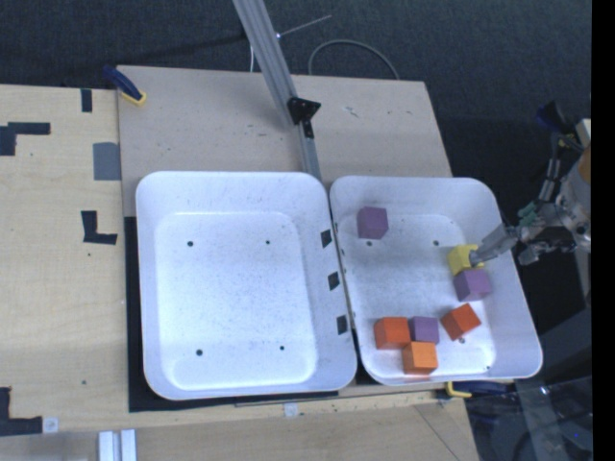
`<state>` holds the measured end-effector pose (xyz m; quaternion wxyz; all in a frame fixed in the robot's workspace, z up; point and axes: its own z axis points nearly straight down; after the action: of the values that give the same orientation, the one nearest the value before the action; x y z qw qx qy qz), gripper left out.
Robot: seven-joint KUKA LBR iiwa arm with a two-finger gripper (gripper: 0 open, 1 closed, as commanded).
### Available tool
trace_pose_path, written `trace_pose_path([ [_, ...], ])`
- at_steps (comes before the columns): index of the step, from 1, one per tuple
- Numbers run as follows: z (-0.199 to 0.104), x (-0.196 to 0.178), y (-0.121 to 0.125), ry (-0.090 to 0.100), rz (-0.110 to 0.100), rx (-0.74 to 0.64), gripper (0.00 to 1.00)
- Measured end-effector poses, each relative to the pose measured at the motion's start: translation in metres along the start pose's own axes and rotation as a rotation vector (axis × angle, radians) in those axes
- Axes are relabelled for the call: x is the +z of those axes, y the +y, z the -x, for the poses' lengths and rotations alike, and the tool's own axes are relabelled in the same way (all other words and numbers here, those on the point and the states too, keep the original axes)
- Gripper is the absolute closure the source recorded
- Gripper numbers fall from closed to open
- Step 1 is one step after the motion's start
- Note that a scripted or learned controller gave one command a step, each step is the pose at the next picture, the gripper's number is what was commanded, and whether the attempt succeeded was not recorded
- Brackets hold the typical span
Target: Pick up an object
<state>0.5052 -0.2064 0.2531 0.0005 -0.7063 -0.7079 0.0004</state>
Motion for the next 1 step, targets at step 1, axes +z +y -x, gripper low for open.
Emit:
trace_pose_path([
  [1, 0.0001, -0.0001, 0.0, 0.0, 0.0, 0.0, 0.0],
])
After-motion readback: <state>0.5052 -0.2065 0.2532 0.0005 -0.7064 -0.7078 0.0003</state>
